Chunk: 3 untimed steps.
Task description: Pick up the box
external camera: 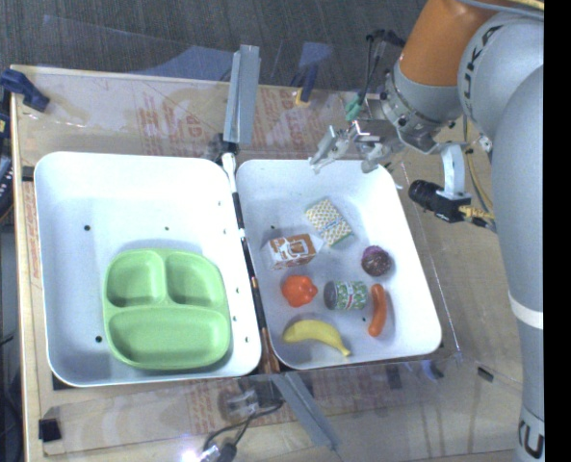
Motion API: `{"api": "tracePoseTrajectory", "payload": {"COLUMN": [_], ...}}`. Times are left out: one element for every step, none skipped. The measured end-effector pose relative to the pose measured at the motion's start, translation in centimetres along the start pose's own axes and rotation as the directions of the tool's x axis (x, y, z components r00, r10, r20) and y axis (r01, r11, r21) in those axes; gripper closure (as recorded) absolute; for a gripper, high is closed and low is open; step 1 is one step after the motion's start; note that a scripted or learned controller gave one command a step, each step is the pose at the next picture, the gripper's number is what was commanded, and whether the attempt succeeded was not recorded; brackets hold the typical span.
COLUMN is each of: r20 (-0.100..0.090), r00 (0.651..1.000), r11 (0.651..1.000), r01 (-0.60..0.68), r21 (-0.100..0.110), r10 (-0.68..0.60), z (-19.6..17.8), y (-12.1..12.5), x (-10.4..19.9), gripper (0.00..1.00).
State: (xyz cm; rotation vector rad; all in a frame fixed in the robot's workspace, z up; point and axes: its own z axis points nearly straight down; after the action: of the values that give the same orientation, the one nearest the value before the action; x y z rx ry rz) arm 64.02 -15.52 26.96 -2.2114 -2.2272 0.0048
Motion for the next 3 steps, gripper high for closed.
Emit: {"api": "tracePoseTrajectory", "payload": {"r20": [-0.001,0.004,0.004], "r00": [0.997,0.988,0.988], "r11": [0.997,0.988,0.988], "r01": [0.081,0.152,0.152], "r21": [-0.001,-0.010,-0.010], "r10": [-0.081,-0.152,-0.152], "z": [7.3,17.3,17.3], "y": [0.7,-2.2,-2.2], "x": [-3.3,-4.5,-4.5], "gripper": [0.00,0.00,0.00]}}
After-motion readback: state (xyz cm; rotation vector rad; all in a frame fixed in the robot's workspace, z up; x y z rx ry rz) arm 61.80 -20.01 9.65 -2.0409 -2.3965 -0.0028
